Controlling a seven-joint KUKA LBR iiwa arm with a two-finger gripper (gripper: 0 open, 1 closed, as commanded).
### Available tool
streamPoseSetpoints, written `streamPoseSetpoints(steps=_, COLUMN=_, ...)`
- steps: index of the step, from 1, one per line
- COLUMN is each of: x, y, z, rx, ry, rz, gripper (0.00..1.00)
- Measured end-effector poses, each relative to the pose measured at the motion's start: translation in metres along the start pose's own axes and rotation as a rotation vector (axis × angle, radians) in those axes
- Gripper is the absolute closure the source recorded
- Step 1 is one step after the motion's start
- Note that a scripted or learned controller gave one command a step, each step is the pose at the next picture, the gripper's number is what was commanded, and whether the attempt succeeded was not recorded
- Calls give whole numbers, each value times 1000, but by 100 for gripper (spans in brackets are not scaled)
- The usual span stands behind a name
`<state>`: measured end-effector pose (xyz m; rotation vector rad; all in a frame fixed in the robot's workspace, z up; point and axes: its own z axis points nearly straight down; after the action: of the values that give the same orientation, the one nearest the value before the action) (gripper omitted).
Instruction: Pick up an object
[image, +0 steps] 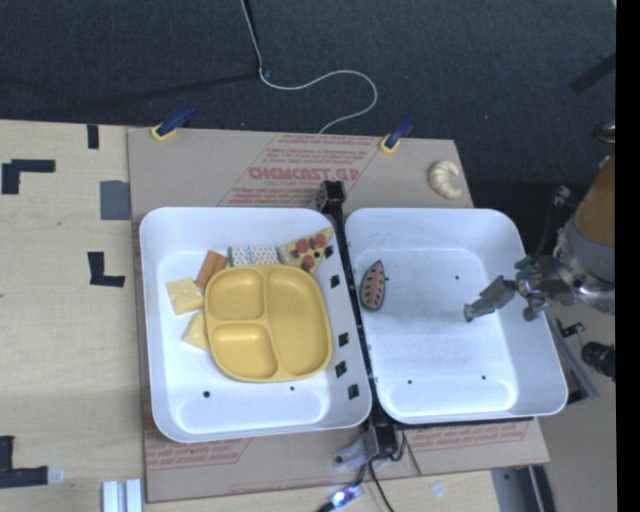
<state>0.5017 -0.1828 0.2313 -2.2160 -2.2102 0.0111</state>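
Two white bins (180, 400), one yellow divided plate (268, 322), one watermelon slice (373, 285); fingers (487, 299) state unclear.

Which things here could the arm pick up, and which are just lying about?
Pickable: watermelon-slice toy in the right bin; yellow divided plate and small pieces beside it in the left bin; gripper hangs over the right bin.

Lying about: beige shell-like lump, white cable, clamps.
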Motion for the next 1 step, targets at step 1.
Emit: streamPoseSetpoints(steps=1, x=0, y=2, z=-6, rx=-11, ry=-3, rz=-4, gripper=0)
